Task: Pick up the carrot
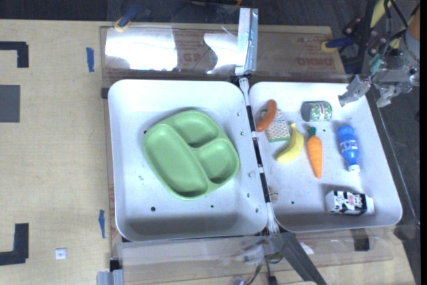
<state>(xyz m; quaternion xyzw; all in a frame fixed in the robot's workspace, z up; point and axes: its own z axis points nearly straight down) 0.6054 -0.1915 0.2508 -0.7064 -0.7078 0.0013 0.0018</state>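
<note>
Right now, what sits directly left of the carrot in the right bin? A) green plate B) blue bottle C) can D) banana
D: the banana lies just left of the carrot; the blue bottle is on its right.

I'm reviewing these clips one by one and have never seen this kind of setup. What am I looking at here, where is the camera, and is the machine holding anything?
One fixed camera looks down at a slant on a bench with two shallow white bins. The left bin holds a green divided plate. The right bin holds small toy items: a carrot, a banana, a blue bottle, a small can, a sausage-like piece and a black-and-white carton. The machine is a robot arm reaching in from the right; its gripper sits over the right bin's upper right corner, apart from the carrot, with nothing seen between its fingers. The carrot lies in the bin, not picked up.
</note>
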